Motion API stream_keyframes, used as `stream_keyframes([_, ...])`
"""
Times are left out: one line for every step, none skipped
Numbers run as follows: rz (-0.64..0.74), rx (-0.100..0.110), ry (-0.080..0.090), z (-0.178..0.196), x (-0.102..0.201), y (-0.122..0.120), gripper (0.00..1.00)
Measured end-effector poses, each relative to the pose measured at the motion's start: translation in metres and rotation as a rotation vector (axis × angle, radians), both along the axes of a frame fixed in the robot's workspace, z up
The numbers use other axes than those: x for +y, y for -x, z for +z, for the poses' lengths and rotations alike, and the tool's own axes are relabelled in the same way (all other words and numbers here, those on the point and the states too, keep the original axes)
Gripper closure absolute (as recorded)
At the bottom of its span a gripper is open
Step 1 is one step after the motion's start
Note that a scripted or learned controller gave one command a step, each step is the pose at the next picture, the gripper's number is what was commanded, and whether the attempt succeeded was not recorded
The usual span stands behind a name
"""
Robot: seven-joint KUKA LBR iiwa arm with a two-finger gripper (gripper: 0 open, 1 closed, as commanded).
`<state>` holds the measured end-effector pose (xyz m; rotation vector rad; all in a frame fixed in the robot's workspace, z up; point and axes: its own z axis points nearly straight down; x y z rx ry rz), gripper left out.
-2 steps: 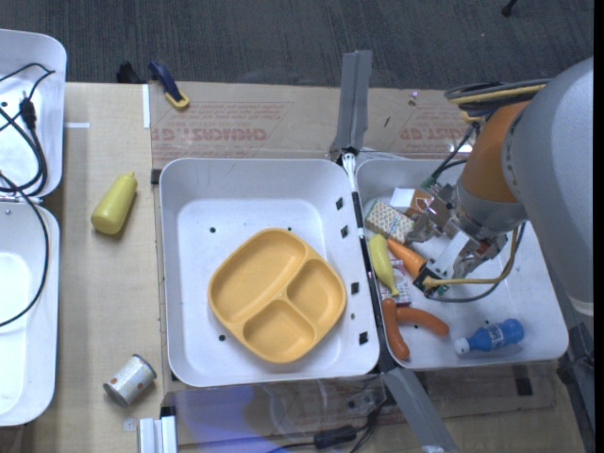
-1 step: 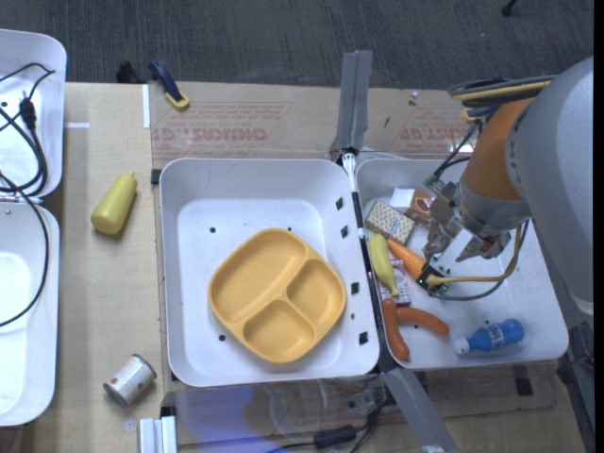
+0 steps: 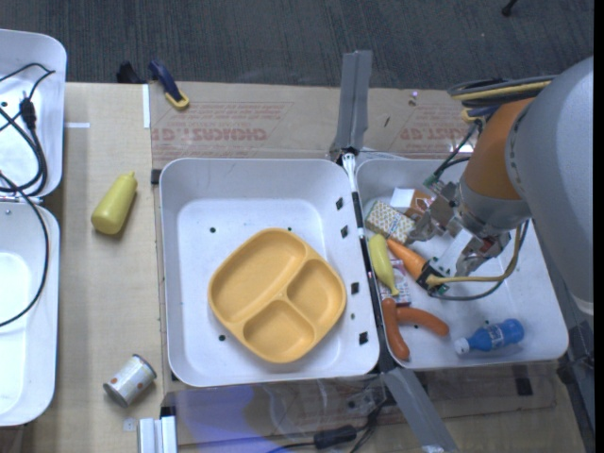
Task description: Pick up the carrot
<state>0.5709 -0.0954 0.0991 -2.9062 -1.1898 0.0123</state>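
Observation:
The carrot [image 3: 406, 253], a short orange piece, lies in the right bin [image 3: 538, 291] near its left wall, just right of a yellow banana [image 3: 380, 260]. My gripper [image 3: 427, 226] reaches in from the right and hangs low over the bin's upper left part, right above and slightly behind the carrot. Nothing is visibly held in it. The wrist and its fittings hide part of the bin floor to the carrot's right.
The right bin also holds a waffle-like cracker [image 3: 384, 218], two orange-red sausages [image 3: 422, 321] [image 3: 394, 336] and a blue bottle [image 3: 491, 336]. The left bin [image 3: 189, 253] holds a yellow divided plate [image 3: 276, 295]. A mustard bottle [image 3: 114, 204] and a small can [image 3: 129, 379] lie on the bench.

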Motion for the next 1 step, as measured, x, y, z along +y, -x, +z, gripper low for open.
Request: stream_keyframes([0.000,0.004,0.001,0.0081,-0.0008,0.0007,1.00])
